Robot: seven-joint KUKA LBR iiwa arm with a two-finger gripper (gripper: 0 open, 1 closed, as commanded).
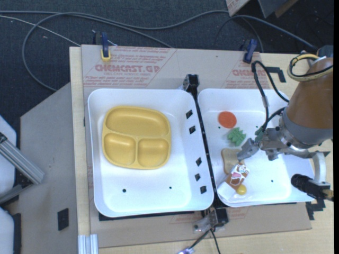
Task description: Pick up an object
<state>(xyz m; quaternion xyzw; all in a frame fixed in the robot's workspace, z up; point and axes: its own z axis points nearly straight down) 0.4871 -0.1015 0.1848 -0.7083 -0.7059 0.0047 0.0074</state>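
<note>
Objects, 5 of them, are scattered in the right bin (275,192); the tool (249,151) is reached in from the right above the tan piece (229,159), its opening not discernible.

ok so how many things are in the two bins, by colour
yellow: 2, tray, small ball
orange: 1, disc
green: 1, toy
tan: 1, flat piece
red and white: 1, packet
total: 6

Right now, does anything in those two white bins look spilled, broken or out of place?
Nothing stands out. The yellow divided plate lies flat in the left bin; the small toy foods sit loosely grouped in the right bin.
</note>
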